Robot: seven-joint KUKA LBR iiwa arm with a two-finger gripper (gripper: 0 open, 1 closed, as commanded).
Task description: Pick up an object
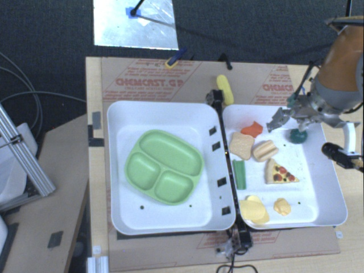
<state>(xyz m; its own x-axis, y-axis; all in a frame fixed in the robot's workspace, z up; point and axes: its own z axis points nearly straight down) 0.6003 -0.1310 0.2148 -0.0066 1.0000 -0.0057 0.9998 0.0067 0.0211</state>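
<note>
Hovering over the right white bin [327, 209], the grey two-finger gripper [277, 121] is seen spread and holding nothing; the small orange-red toy food piece [251, 129] is found just left of it, below its tips.

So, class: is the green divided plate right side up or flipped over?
Right side up: the green divided plate shows three hollow compartments facing upward.

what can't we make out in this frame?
- End effector, camera view: fingers too small and blurred to judge open or shut, or whether anything sits between them.
- Teal object: top hidden by the end effector body; shape unclear.
- Arm: cut off by the right edge.
- Orange piece: too small to identify.
</note>
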